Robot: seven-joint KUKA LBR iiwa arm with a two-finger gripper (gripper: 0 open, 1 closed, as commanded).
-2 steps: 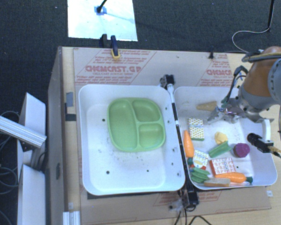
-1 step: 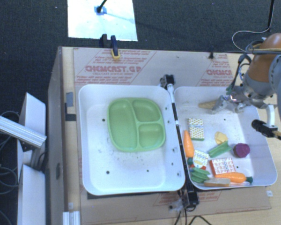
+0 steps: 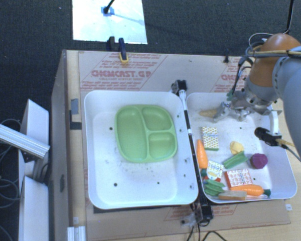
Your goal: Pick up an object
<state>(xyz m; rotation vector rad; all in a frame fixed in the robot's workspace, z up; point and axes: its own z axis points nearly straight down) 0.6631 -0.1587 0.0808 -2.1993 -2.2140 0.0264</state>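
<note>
Brown protective paper printed with red lettering covers the counter (image 3: pixel 140 69), which is set on dark, speckled carpet. A pale square sheet (image 3: pixel 109 13) is laid on the floor beyond the counter's far edge, and a yellow-jawed clamp (image 3: pixel 123 51) is fixed at that edge. Two shallow white plastic bins are placed side by side, joined along a dark central strip.

The left bin (image 3: pixel 98 149) is glossy, with rounded corners and scattered dark specks. A smooth light green compartment plate (image 3: pixel 145 133), moulded with one large section and two smaller ones, is seated flat in it.

The right bin (image 3: pixel 286 179) is filled with small toy foods gathered towards its near half. An orange carrot (image 3: pixel 202 153) is laid along the left wall, and a second orange carrot (image 3: pixel 250 189) is set near the front rim. Between them are seen a patterned yellow-green block (image 3: pixel 209 137), a lumpy yellow piece (image 3: pixel 236 147), a green vegetable piece (image 3: pixel 234 159), a round purple item (image 3: pixel 259 160) and a flat red-printed card (image 3: pixel 238 177). A pale tan wedge (image 3: pixel 207 113) is left alone near the far-left corner.

The grey arm with its orange band is reached in from the right, and the metallic hand (image 3: pixel 235 108) is lowered over the bin's far part, just beside the wedge. Whether the hand is open or closed cannot be told, and nothing is seen gripped in it.
</note>
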